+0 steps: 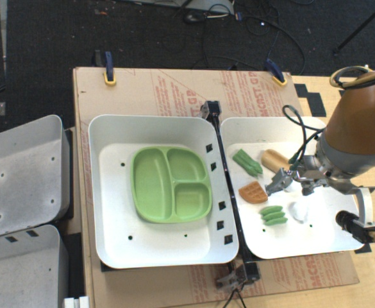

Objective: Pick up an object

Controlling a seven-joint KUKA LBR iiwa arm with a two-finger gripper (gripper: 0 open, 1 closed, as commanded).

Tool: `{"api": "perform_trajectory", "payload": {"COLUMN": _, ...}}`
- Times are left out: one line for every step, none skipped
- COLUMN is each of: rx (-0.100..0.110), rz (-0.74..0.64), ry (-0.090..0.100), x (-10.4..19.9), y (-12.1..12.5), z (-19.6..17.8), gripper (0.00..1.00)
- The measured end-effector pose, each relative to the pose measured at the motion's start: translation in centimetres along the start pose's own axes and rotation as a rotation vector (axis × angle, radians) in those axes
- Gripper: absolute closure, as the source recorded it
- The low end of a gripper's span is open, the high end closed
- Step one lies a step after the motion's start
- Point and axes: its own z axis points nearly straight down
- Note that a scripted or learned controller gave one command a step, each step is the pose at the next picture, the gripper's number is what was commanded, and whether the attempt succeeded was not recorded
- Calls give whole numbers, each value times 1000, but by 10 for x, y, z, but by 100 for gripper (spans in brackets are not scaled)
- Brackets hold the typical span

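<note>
In the right bin (315, 239) lie several small items: a green pod-shaped piece (247, 162), a tan roll (274, 160), an orange waffle-like wedge (253, 192), a green bean cluster (274, 215) and a small white piece (299, 212). My gripper (294, 179) hangs over the middle of this bin, just right of the orange wedge and below the tan roll. I see nothing between its fingers. The grey and orange arm covers the bin's right part.
The left bin (107, 172) holds a green divided plate (172, 184). A black divider strip (224, 185) runs between the bins. Grey metal trays (20, 172) sit off the bench to the left. Blue and yellow clamps (109, 69) hold the cardboard base at the back.
</note>
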Motion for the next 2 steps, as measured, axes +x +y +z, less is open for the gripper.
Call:
{"api": "perform_trajectory", "payload": {"rx": -13, "rz": -3, "ry": -2, "x": 0, "y": 3, "z": -7, "gripper": 0}}
{"api": "perform_trajectory", "payload": {"rx": -11, "rz": -1, "ry": -1, "x": -2, "y": 6, "z": 56, "gripper": 0}}
